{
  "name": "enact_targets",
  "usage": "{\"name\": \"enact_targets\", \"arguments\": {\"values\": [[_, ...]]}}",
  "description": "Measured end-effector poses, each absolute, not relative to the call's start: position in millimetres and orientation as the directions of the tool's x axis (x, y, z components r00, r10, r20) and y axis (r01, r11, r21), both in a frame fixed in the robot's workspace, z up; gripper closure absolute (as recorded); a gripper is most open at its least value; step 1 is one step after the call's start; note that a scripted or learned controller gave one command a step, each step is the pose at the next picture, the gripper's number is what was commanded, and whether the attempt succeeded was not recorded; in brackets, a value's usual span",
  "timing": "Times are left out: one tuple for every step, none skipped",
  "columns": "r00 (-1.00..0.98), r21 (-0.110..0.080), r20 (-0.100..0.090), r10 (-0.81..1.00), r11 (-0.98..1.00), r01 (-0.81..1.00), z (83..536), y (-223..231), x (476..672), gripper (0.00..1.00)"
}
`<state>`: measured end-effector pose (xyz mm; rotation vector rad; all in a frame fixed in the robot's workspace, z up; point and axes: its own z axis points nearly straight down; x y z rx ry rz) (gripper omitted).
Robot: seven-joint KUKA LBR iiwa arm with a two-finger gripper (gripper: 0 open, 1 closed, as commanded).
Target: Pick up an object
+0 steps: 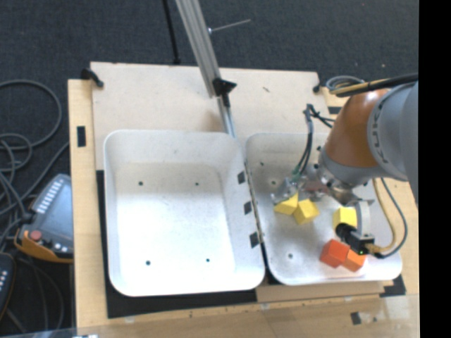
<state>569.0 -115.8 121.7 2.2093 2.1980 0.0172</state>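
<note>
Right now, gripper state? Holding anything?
Gripper: cannot be told. It is low in the right bin, just above the yellow blocks; no sign that it holds one.

Gripper (299, 187) over yellow blocks (297, 208) — right bin (282, 259).

Room vs. clutter, rel. to the right shallow white plastic bin (282, 270)

Its left half is open floor. Two yellow blocks (297, 208) sit mid-bin, an orange block (341, 254) near its front-right corner, w/ the grey arm's orange-banded wrist (356, 143) overhanging its right side.
</note>
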Motion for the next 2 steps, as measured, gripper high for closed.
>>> {"name": "enact_targets", "arguments": {"values": [[0.000, 0.027, -0.011, 1.000, 0.000, 1.000, 120.8, -115.1, 568.4, 0.00], [0.000, 0.028, -0.011, 1.000, 0.000, 1.000, 121.1, -115.3, 568.6, 0.00]]}}
